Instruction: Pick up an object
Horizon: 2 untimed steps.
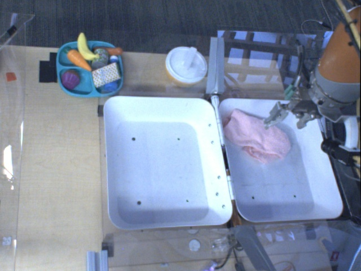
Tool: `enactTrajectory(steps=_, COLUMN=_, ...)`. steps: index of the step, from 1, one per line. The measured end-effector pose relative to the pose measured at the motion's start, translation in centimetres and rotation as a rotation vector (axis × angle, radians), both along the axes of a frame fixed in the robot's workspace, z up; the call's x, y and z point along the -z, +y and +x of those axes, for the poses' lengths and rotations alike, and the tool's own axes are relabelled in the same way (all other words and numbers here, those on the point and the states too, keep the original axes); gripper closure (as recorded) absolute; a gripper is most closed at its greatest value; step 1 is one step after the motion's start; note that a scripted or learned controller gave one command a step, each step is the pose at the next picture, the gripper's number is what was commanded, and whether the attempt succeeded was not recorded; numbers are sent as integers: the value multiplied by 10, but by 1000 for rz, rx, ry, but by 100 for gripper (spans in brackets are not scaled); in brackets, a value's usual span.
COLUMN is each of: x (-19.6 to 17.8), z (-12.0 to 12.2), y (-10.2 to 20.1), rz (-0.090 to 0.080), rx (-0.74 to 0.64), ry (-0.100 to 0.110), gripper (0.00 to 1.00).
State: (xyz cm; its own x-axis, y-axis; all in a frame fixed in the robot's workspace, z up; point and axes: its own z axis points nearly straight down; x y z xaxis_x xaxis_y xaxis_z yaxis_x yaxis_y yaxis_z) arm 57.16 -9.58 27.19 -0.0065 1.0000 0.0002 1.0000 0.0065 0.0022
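Nearest, the right bin (316, 208) has bare floor; a pink cloth (258, 139) lies crumpled in its far-left part. Over the cloth's right edge, the gripper (286, 115) hangs with fingers spread, grasping nothing. Judged the approach step: next, descend and close.

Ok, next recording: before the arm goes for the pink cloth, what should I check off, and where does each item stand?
1. Target present: pink cloth lies in the right bin: ok.
2. Pincer over the cloth's upper right edge: ok.
3. Cloth already between the fingers: cannot tell.
4. Nothing else lying beside the cloth in that bin: ok.
5. Cloth clear of the wall between the bins: not ok, it lies close to it.
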Motion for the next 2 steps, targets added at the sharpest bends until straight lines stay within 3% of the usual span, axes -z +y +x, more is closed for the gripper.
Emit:
enactTrajectory(steps=1, x=120, z=15, y=-6, rz=0, rx=-31, ry=2, gripper=0)
enactTrajectory(steps=2, x=141, z=12, y=5, rz=0, rx=-34, ry=0, gripper=0)
